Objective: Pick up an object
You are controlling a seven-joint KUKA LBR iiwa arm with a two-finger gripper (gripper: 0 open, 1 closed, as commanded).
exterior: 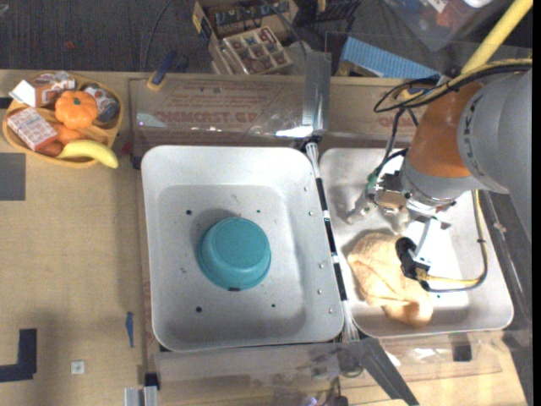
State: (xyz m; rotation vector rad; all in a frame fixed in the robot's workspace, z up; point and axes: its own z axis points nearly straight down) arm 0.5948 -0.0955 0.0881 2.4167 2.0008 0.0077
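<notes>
Two shallow white bins of smooth, rounded-cornered plastic sit side by side on the wooden worktop (68, 269). In the middle of the left bin (152, 227) a teal bowl (235, 253) lies upside down, round and matte, its flat base facing up. The right bin (499, 303) holds a pale tan lump (380, 282), soft and wrinkled like crumpled cloth and browner at its lower edge; I cannot make out what it is. My gripper (362, 207) hangs over the upper left part of the right bin, just above the lump's top edge, on my grey arm (499, 134) with its orange band (441, 138). It is small, metallic and partly hidden by my wrist, so I cannot tell how far open it is or whether it touches the lump. At the worktop's far left, a shallow dish (13, 129), cut by the frame edge, carries a ribbed orange pumpkin (76, 108), a banana (89, 150) and small boxes.
</notes>
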